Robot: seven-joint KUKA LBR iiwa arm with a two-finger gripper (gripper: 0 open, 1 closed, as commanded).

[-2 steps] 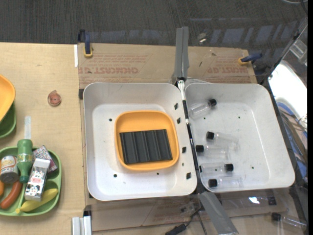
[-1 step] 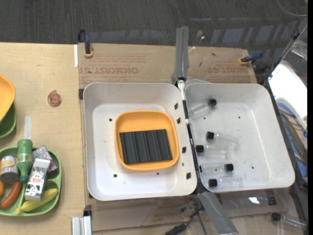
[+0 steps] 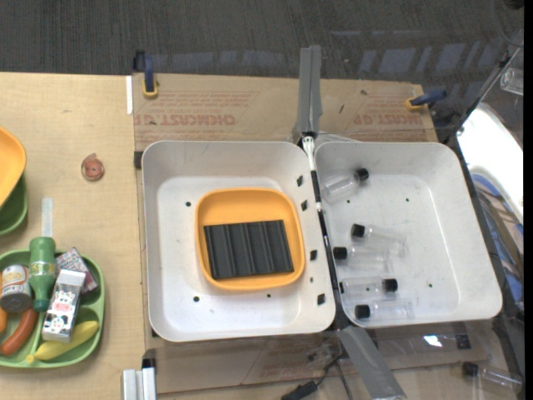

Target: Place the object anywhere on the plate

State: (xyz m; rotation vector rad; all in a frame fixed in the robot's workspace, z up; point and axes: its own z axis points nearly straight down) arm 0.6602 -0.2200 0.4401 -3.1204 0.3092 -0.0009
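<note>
Clear vials (image 3: 371, 257) right bin, yellow plate (image 3: 248, 206) left

Two white bins sit side by side; the left bin (image 3: 166, 248) holds an orange plate (image 3: 248, 205) bearing a dark ribbed slab (image 3: 251, 249); the right bin (image 3: 450, 223) holds several clear vials with black caps (image 3: 366, 257); a green tray of toy food (image 3: 50, 302) rests at far left.

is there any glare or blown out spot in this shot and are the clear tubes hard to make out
Camera view: a blown-out white patch sits at the right edge beside the right bin; the clear tubes nearly vanish against the white floor, their black caps marking them; the yellow plate and dark ridged block on it are evenly lit, softly focused.
</note>
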